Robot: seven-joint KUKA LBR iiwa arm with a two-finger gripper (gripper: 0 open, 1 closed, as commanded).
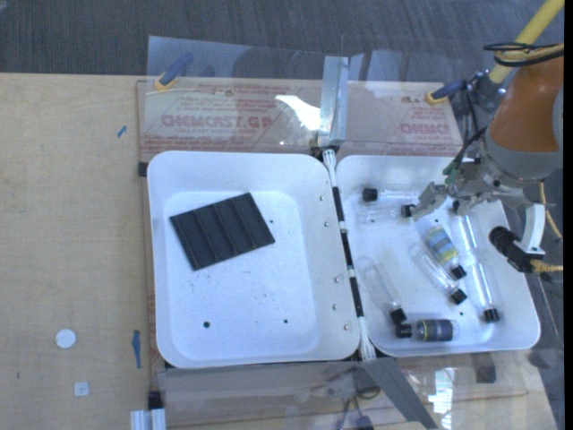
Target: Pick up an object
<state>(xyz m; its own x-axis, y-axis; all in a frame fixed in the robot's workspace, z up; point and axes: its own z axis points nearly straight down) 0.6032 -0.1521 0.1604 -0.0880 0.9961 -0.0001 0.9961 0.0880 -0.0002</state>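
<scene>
A wooden bench [63, 213] is seen bearing two bins; the gripper [454, 195] is hung over the right bin [528, 330], its state not to be told; a vial [436, 243] lies just below it, its long axis slanted down-right.

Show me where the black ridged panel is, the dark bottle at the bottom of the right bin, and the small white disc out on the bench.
black ridged panel [222, 229]: camera view, middle of its ribbed top face.
dark bottle [436, 331]: camera view, middle of its body.
small white disc [65, 338]: camera view, centre of its face.
</scene>
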